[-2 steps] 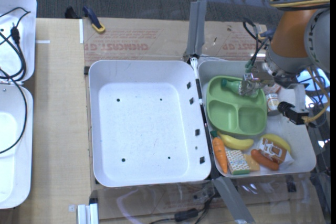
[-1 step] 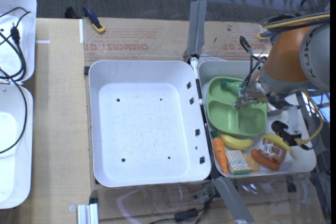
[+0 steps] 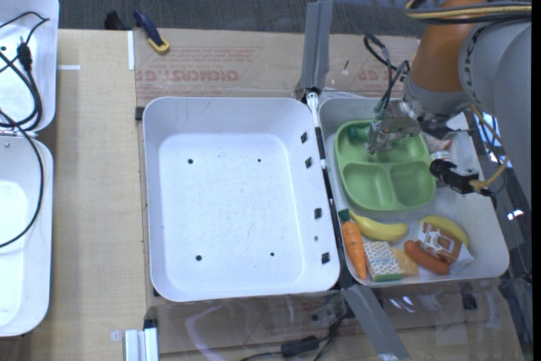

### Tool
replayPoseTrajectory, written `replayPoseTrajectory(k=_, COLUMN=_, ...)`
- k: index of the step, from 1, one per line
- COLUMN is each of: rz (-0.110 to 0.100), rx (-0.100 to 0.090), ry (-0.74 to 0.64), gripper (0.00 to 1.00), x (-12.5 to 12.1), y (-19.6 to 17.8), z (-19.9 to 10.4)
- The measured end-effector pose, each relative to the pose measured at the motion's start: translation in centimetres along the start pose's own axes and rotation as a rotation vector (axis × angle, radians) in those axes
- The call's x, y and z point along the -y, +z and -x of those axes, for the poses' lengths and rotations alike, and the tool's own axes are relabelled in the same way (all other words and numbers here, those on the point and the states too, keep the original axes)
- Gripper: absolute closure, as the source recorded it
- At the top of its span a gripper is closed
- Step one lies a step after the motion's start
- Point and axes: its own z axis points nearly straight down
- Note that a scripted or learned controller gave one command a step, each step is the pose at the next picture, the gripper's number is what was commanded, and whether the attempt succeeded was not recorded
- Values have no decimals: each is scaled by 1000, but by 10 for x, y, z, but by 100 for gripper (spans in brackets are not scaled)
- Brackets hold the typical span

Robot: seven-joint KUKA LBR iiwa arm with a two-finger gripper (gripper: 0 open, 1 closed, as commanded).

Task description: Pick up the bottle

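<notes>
Hovering low over the green tray (image 3: 397, 190) in the right bin (image 3: 489, 254), the gripper (image 3: 385, 135) had lifted nothing, and I could not tell whether its jaws were open or closed. What seemed to be the bottle (image 3: 355, 131), dark green, lay in the tray's far left compartment just beside it. The grasp and lift apparently remained.

arm: reaching from right | claw (image 3: 380, 135): lowered, wrist seemingly vertical
</notes>
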Motion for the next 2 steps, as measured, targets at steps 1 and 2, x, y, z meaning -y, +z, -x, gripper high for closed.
replayPoseTrajectory(k=1, rz=5, rx=-1, ry=141, gripper=0, x=-1, y=14, z=-5)
replayPoseTrajectory(k=2, rz=14, rx=2, ry=178, gripper=0, x=25, y=-69, z=-5)
